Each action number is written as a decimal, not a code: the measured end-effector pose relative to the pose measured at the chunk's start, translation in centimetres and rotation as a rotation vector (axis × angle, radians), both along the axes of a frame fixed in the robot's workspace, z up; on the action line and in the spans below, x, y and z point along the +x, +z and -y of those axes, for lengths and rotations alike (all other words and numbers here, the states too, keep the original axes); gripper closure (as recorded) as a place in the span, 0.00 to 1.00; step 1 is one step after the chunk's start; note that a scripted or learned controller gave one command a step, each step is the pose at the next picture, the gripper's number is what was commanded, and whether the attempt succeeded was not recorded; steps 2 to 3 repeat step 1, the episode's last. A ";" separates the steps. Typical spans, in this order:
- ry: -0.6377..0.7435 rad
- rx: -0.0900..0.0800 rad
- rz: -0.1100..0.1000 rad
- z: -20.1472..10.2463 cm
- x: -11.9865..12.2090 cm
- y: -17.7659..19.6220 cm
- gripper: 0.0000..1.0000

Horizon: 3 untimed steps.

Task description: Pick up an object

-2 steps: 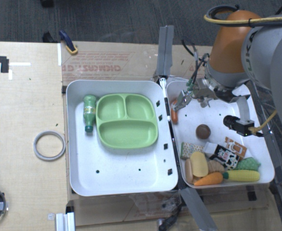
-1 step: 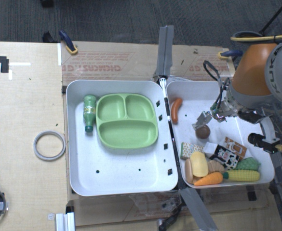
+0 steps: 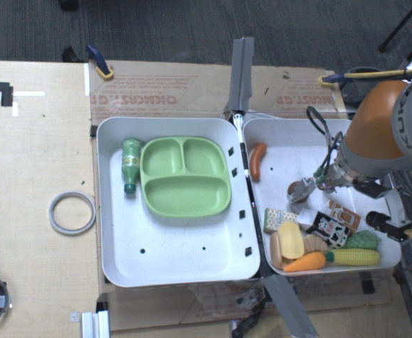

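The things you could pick lie in the right bin [image 3: 276, 136], most of them crowded into its near corner. A carrot [image 3: 305, 263] lies along the near wall, with a corn cob [image 3: 355, 258] end to end beside it. Just behind the carrot sit a pale bread slice [image 3: 291, 240] and a small patterned packet [image 3: 277, 219]. Behind the cob there is a green broccoli [image 3: 364, 240] and a printed box [image 3: 330, 229].

Apart from that heap, a sausage [image 3: 257, 160] lies alone against the bin's far left wall.

These look like toy foods, so judge them light, stiff and smooth enough to slip. The carrot and cob taper, so take either across its thick middle. The sausage is the easiest target, with open floor beside it. Grip it across its short width.

The gripper [image 3: 301, 192] hangs low over the right bin's middle, just behind the heap and well apart from the sausage. Whether its jaws are apart or together you cannot tell from here. Nothing is visibly held between them.

The left bin [image 3: 184, 259] holds a green divided plate [image 3: 186, 177] with a small green bottle [image 3: 130, 164] just beside it. On the worktop [image 3: 29, 160] left of that bin lies a tape ring [image 3: 72, 212].
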<state>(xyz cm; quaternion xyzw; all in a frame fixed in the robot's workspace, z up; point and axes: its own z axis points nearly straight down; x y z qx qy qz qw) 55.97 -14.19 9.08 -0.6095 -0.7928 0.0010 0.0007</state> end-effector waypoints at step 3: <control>-0.003 0.000 0.000 0.1 0.0 0.9 1.00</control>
